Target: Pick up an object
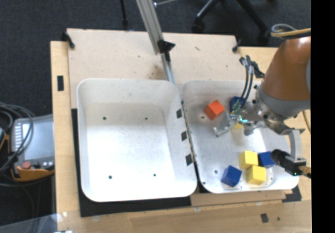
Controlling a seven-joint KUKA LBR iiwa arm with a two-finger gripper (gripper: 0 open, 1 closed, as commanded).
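Your wooden bench (60,122) carries two shallow white plastic bins; in the right bin (201,174) the gripper (230,124) hangs just beside a small orange cube (214,109). Two yellow cubes (249,159) and blue blocks (231,175) lie nearer you.
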